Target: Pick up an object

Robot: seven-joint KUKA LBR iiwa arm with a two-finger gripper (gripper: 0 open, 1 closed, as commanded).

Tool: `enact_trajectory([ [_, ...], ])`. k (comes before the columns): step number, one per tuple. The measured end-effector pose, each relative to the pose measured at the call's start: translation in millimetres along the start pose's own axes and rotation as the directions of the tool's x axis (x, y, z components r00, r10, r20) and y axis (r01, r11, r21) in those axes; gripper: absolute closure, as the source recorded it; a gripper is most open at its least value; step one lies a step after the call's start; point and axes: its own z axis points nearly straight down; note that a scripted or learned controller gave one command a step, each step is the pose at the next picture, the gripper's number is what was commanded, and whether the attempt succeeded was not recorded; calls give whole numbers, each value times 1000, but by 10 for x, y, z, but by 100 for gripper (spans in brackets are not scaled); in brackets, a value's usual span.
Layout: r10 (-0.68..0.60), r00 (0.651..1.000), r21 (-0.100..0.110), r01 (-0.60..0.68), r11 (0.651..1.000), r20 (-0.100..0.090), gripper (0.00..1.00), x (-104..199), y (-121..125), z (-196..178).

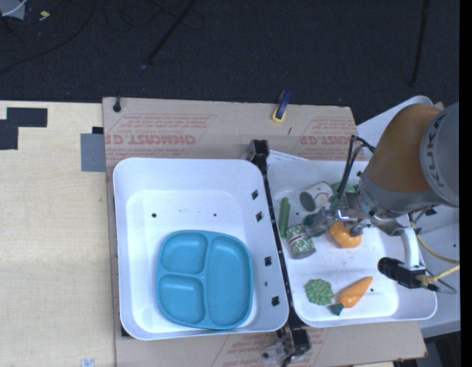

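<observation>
My gripper [336, 219] reaches into the right bin [419, 309] from the right, low over its middle. Directly at its tip lies a small orange-yellow fruit-like object [346, 237], partly covered by the gripper; whether the two touch is unclear. Left of the gripper stands a small green-patterned can [301, 241]. Beyond it a dark green stick [284, 215] lies along the bin's left wall. A grey-and-white cup [315, 198] lies on its side just behind the gripper. Near the front wall rest a green bumpy ball [319, 290] and an orange toy carrot [353, 291].
The left bin [136, 205] holds a blue divided plate [204, 278]. A black divider with clips [268, 228] runs between the bins. Cardboard [220, 128] lies under both bins, with a yellow-and-blue clamp [281, 107] at its far edge. The arm's bulk [408, 159] hangs over the right bin's right side.
</observation>
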Motion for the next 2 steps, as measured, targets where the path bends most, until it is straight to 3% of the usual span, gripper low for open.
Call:
enact_trajectory([
  [1,3,1000,-24,-2,1000,5,0,-22,54,96],
  [2,10,1000,-15,-10,1000,2,100,-32,31,39],
])
